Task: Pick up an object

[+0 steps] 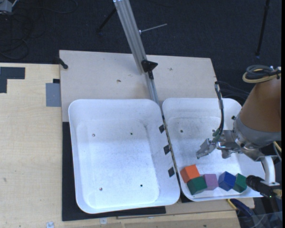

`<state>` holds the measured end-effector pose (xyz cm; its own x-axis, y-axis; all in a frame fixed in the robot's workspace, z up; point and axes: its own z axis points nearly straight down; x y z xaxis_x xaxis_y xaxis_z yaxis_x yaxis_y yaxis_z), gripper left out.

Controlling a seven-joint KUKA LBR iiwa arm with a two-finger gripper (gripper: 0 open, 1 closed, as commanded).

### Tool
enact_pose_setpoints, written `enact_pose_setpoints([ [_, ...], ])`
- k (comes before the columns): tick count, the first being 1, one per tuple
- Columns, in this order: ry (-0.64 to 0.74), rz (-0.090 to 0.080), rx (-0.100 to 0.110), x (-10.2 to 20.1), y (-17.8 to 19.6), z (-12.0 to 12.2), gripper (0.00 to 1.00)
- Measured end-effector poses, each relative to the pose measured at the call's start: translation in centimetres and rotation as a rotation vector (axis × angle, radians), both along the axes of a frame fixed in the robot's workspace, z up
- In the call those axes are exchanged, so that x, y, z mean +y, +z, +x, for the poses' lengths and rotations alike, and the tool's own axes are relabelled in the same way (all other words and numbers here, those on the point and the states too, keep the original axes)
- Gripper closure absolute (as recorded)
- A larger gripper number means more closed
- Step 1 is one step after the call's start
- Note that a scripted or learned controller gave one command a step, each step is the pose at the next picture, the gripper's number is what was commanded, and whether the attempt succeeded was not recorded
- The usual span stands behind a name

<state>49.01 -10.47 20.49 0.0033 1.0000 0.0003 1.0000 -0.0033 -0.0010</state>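
Several small blocks lie along the front edge of the right bin: an orange block, a dark green block, a purple block, a blue block and a green block. My gripper hangs over the middle of the right bin, behind and above the blocks, pointing left. Its fingers are spread apart with nothing between them. The orange band of the arm rises at the right.
The left bin sits beside the right one, parted by a divider with black clips. A slanted aluminium rail stands behind the bins. A cable runs down to the wrist.
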Motion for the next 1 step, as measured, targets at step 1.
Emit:
enact_pose_setpoints([
  [1,0.001,-0.001,0.001,-3.85,0.93,-0.28,0.0],
])
